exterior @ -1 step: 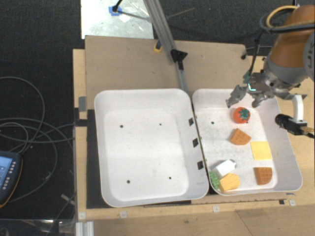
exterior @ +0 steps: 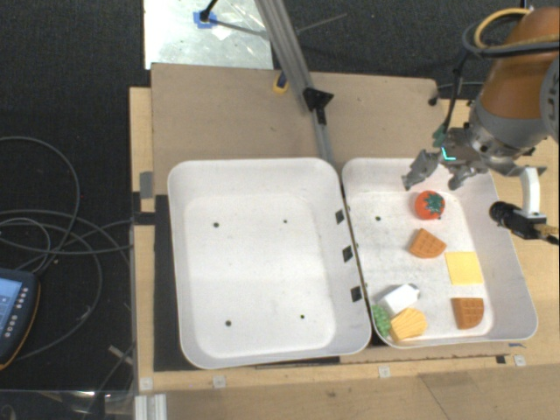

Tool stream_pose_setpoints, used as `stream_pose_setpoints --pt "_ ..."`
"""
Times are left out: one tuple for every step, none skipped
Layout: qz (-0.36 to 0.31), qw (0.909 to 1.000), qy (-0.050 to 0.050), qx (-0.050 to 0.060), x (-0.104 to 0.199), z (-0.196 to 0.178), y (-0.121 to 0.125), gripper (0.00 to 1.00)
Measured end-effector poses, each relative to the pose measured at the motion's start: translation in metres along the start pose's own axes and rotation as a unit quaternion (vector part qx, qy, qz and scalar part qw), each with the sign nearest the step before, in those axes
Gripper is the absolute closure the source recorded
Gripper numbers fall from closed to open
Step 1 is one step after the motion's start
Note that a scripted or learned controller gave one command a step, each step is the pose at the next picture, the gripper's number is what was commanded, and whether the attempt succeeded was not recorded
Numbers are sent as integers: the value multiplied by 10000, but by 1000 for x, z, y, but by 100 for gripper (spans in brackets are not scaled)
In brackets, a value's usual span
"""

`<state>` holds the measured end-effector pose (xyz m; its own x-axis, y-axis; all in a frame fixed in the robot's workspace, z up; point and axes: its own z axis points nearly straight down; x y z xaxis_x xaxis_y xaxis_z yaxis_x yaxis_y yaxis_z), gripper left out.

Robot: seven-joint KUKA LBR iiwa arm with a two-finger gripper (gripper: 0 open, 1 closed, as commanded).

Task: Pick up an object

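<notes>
My gripper (exterior: 437,175) hangs over the far part of the right bin (exterior: 503,261), open, with nothing between its fingers. A red tomato with a green top (exterior: 429,204) lies just in front of and below the fingertips. Nearer the front of that bin lie an orange wedge (exterior: 427,244), a yellow square slab (exterior: 464,268), an orange-brown block (exterior: 468,311), a white block (exterior: 401,298), a yellow-orange piece (exterior: 409,324) and a green item (exterior: 381,320).
The left bin (exterior: 254,261) sits beside the right one, joined by black clips along the shared rim. A grey pole (exterior: 293,55) slants across the back of the bench. Cables and a tablet (exterior: 13,309) lie on the floor at left.
</notes>
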<state>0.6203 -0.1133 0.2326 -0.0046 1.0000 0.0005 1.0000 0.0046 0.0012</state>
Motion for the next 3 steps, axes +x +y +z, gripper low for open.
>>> stream_pose_setpoints --pt "2 10000 1 25 6 61 1 0" --pt "1 10000 0 20 6 118 10 0" --pt "7 10000 -2 13 7 143 10 0"
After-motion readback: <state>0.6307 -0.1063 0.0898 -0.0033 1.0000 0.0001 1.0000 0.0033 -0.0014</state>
